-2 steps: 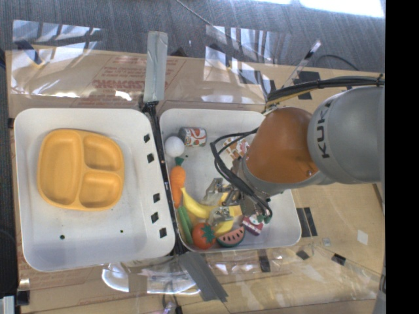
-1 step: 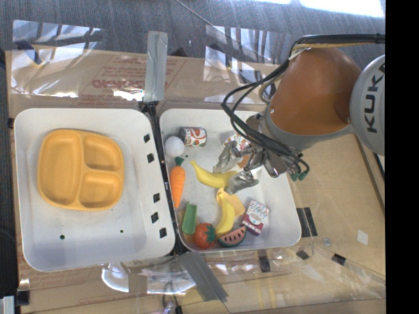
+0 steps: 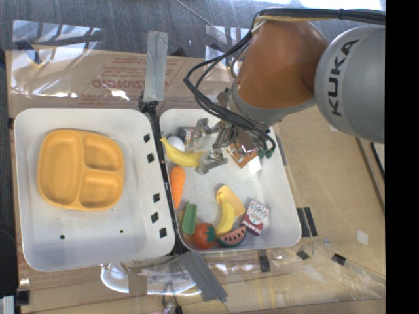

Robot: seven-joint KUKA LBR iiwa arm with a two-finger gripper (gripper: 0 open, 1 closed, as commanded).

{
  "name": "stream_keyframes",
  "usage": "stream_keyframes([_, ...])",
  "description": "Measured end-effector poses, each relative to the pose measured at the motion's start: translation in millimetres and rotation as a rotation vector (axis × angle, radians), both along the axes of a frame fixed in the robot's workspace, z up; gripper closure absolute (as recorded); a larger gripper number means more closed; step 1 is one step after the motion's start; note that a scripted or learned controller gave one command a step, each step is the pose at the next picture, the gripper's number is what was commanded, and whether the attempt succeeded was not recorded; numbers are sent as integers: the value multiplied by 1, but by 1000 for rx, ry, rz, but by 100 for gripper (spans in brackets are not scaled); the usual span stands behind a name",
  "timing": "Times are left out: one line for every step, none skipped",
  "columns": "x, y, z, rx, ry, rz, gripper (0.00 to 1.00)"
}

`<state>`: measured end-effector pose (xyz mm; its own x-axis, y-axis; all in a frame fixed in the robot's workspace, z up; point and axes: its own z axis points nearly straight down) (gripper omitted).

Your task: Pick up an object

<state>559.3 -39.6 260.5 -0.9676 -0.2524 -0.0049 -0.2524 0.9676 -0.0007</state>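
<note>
My gripper (image 3: 204,150) hangs low over the back of the right bin (image 3: 281,195), below the orange wrist band. Its two metal fingers (image 3: 196,136) stand apart, so it is open. A yellow banana (image 3: 181,154) lies against the bin's left wall, with its right tip reaching into the gap between the fingers. It still rests on the bin floor. A white egg-like ball (image 3: 174,142) sits just behind the banana. A brown box (image 3: 247,156) lies partly hidden under the gripper.
The right bin also holds a carrot (image 3: 177,185), a green piece (image 3: 189,218), a red fruit (image 3: 203,235), a watermelon slice (image 3: 232,236), a second banana (image 3: 226,209) and a small carton (image 3: 256,216). In the left bin (image 3: 39,241) lies a yellow divided tray (image 3: 80,169).
</note>
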Motion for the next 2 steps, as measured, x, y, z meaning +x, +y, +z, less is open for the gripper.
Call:
stream_keyframes([-23,-76,-77,-1,8,207,100])
stream_keyframes([47,-70,0,-4,-4,241,100])
